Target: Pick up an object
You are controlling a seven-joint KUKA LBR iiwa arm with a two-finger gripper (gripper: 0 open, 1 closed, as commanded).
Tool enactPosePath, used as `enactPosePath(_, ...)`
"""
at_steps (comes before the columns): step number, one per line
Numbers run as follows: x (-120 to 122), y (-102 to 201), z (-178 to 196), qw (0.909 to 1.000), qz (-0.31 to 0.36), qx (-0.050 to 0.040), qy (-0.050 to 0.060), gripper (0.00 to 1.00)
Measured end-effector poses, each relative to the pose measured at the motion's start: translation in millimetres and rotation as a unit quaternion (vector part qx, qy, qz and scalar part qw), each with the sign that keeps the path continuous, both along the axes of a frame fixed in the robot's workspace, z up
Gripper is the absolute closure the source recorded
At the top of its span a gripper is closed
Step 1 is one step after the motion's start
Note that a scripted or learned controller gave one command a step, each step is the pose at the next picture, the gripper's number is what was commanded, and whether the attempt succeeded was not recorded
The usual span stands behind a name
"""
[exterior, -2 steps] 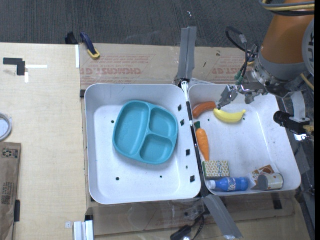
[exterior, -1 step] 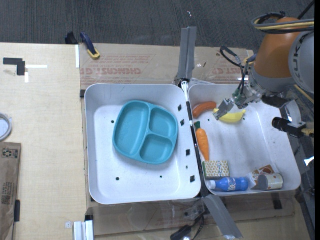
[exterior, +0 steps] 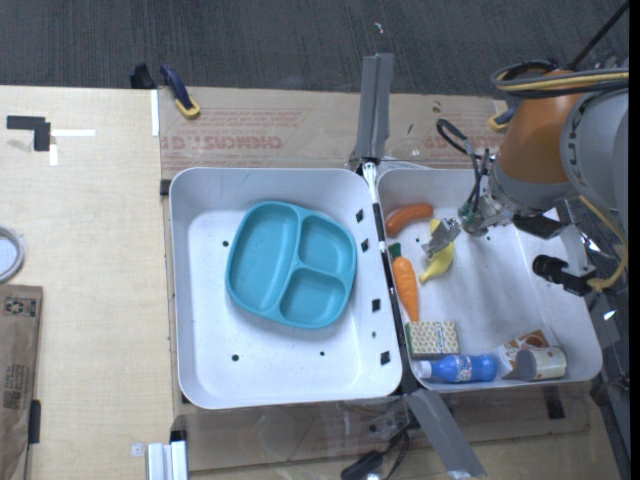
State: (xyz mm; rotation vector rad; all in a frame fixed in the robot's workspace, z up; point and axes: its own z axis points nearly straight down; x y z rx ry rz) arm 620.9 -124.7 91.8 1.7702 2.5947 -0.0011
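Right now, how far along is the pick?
Done: the gripper has reached into the right bin and sits at the banana. In hand: nothing visibly lifted; the banana lies on the bin floor beside the carrot. Left: secure a grasp and raise it clear.

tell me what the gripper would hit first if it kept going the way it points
Most likely the yellow banana: the gripper points down and left into the right bin, with its tip right over it. Depth is hard to judge.

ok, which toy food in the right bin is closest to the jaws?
The yellow banana, right under the gripper. The carrot and sausage lie further left.
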Motion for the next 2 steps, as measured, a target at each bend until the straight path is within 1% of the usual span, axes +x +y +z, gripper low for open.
enactPosePath(1, 0.5, -1.3, 10.1, 1.0, -0.002, -0.0005, -0.001, 1.0)
enactPosePath(2, 39.0, 80.7, 101.4, 1.0, -0.003, 0.0002, -0.002, 1.0)
